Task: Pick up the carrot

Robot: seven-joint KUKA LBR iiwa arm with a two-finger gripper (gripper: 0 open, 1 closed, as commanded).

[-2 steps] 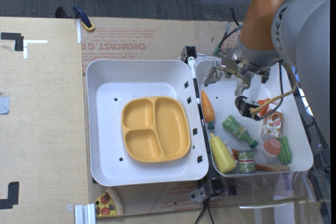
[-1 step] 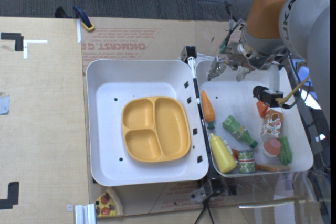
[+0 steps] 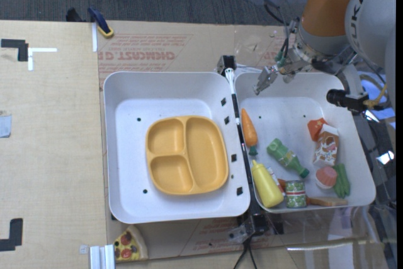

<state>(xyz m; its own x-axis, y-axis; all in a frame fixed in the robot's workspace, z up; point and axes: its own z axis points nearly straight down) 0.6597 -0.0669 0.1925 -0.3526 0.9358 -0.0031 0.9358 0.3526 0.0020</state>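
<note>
Now, carrot (image 3: 249,128): lies in the right bin (image 3: 296,104), tight along its left wall, orange body with the green end pointing toward the near side.
Carrot's edges: left side against the divider between the bins; right side faces bare white floor.
Nearest neighbours: yellow mustard bottle (image 3: 266,184) just below the green end; green bottle (image 3: 286,158) to the lower right, apart from the carrot.
Open room: the upper middle of the right bin's floor is bare, from the carrot across to the red-and-white carton (image 3: 325,147).
Crowded edge: the near wall holds a small can (image 3: 295,193), a pink-topped round piece (image 3: 326,176) and a green leafy piece (image 3: 341,181).
Gripper (image 3: 269,79): hangs over the far rim of the right bin, up and to the right of the carrot, well apart from it; its fingers stand slightly apart with nothing between them.
Left bin (image 3: 119,154): holds a yellow divided plate (image 3: 187,154) in its middle.
Outside the bins: a pizza-slice toy (image 3: 128,245) lies by the left bin's near corner.
</note>
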